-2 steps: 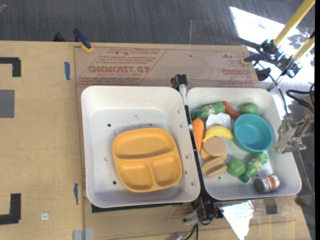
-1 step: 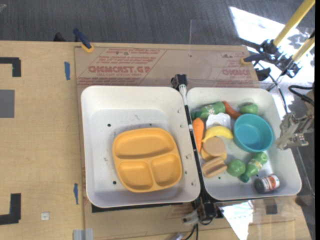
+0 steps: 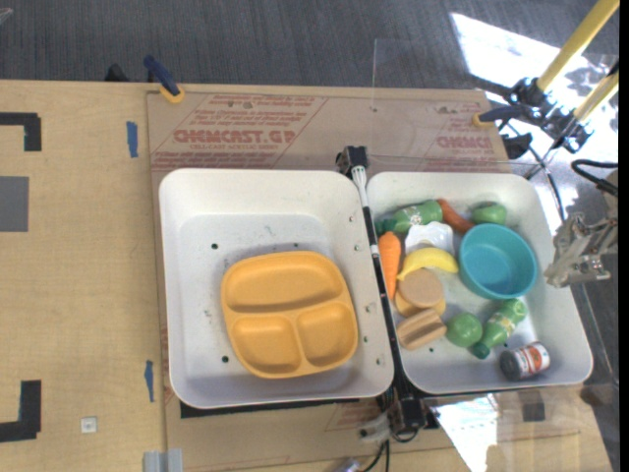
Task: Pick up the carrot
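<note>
Where the right bin [image 3: 565, 357] comes nearest the camera, a small can [image 3: 524, 361] is seen, with green vegetables [image 3: 482, 328] and a bread piece [image 3: 421, 329] just behind it. Farther back, the carrot [image 3: 390, 261] is laid along the bin's left wall, touching a banana [image 3: 432, 261], beside a teal bowl [image 3: 498, 261]. The yellow divided plate [image 3: 290, 312] is held in the left bin [image 3: 187, 264]; the gripper [image 3: 580, 254] is seen at the right rim, its opening cannot be told, nothing visibly grasped.

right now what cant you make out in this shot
- Gripper: at the camera view's right edge beside the right bin; pale and blurred against the background, so its shape is unclear.
- Carrot: lower end tucked behind the round sandwich.
- White item: partly covered by the banana; unidentifiable.
- Small can: label too small to read.
</note>
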`<state>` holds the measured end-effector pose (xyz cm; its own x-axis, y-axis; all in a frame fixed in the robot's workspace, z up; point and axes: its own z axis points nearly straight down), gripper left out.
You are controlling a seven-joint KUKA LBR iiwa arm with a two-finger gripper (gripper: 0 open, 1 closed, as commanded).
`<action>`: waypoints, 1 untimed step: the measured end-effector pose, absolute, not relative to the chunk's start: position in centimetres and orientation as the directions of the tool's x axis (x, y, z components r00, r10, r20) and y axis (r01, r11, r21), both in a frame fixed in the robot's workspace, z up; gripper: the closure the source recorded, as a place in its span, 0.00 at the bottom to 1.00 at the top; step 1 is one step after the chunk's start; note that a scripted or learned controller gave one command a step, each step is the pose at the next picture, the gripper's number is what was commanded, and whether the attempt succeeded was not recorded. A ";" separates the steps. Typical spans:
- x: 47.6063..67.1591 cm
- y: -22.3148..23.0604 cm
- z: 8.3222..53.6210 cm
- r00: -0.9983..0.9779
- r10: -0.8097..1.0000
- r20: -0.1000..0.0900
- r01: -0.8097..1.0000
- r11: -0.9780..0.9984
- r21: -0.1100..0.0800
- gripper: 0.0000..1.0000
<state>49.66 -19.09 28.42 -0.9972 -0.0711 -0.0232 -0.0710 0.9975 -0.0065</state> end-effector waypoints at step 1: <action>49.1 -19.3 26.0 -0.981 0.195 -0.004 0.195 0.981 0.001 1.00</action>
